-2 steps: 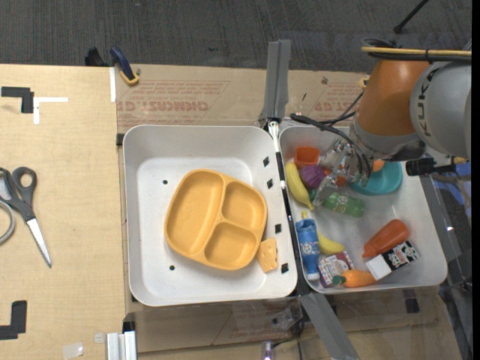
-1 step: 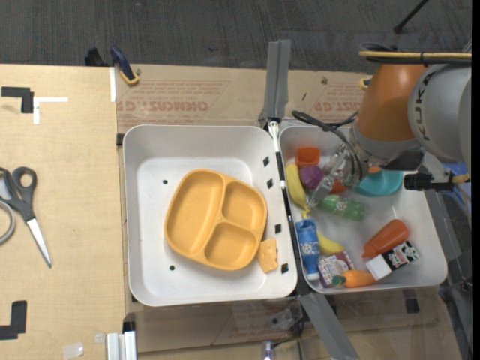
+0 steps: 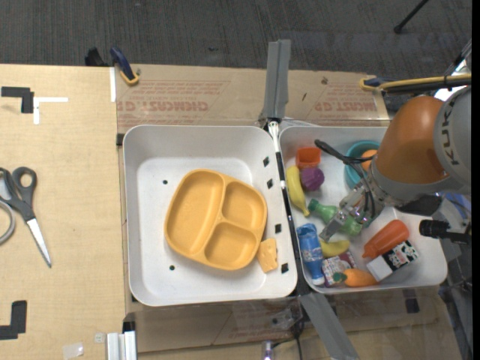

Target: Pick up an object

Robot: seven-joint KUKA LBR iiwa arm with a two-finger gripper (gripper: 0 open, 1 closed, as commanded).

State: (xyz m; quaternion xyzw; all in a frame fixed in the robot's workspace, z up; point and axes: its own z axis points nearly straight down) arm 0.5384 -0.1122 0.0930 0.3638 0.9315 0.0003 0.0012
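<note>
Hand low over right bin's clutter, nothing picked yet.

Green toy (image 3: pixel 324 211) lies mid right bin (image 3: pixel 431 276), long axis running left-right, w/ yellow piece (image 3: pixel 335 247) just nearer. Hand (image 3: pixel 346 221) sits right beside both, tips pointing left toward them; can't tell how far open it is or whether it grips anything. Yellow tray (image 3: pixel 216 219) in left bin, well apart.

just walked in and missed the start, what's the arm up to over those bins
A grey and orange robot arm reaches in from the right over the right bin, which is crowded with toy food. Its pincer is low among the items, just above a yellow piece and beside a green toy; nothing is visibly held. The left bin holds a yellow divided plate and a small yellow wedge.
</note>
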